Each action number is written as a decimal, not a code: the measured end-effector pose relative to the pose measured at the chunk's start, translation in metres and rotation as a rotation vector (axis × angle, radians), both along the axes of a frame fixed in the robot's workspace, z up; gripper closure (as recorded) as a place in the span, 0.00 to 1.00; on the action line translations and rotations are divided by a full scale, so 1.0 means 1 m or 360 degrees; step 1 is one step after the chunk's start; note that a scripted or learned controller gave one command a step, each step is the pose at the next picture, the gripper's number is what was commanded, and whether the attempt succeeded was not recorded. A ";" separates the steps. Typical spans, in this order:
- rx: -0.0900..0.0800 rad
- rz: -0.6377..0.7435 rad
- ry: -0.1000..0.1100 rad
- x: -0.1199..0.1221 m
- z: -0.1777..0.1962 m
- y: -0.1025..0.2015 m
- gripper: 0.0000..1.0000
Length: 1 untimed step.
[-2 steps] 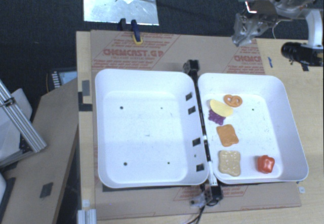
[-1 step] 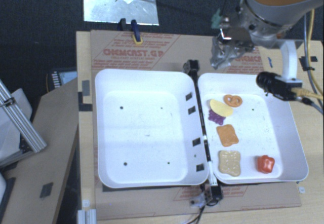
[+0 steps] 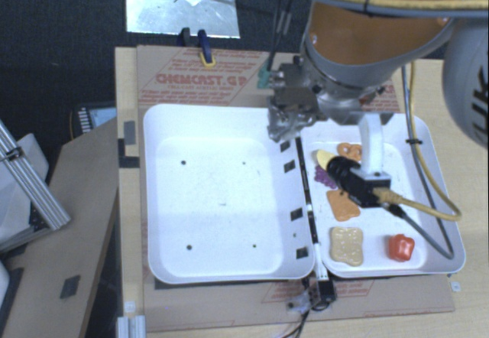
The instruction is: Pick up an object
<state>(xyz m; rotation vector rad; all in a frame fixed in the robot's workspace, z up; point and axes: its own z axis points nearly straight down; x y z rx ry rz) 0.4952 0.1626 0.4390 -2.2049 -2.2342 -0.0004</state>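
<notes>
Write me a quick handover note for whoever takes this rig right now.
Gripper: low over the right bin's upper left corner, by the divider; whether its fingers are open or shut cannot be told, and nothing is seen held.
Things: all in the right bin. Red pepper at lower right, cracker lower middle, orange piece above it, pretzel and a yellow piece nearer the gripper.
Done: no pick visible.
Left: grasp one thing and lift it.
</notes>
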 end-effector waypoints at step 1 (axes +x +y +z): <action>-0.0002 -0.0024 -0.0009 -0.008 0.013 -0.043 1.00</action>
